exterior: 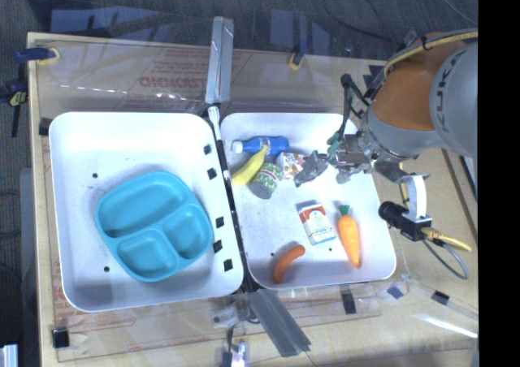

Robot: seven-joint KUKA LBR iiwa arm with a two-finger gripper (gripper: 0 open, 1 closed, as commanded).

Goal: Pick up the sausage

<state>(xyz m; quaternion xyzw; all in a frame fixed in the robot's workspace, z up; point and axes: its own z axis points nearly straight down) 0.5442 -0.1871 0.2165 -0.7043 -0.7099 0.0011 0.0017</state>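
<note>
The gripper [318, 167] hangs low over the upper part of the right bin [370, 272]; its dark fingers appear spread apart, with nothing between them. It sits just beside a small can [266, 181] and a crumpled wrapper [290, 166], which are crowded together with a banana [248, 167] and a blue bottle [262, 146] near the bin's dividing edge. The sausage [288, 261], the task's object, lies well apart from the gripper, near the bin's front wall, slanted and on its own. Between the two lie a small carton [316, 222] and a carrot [349, 237].

Risks, as a judgement: the gripper is placed over the clutter rather than the sausage, so a descent here would likely close on the can or wrapper. The sausage is rounded and close to the wall; fingers misaligned with its slant could roll it away or strike the bin's rim.

The left bin [77, 134] holds a blue sectioned tray [153, 226], tilted diagonally.
</note>
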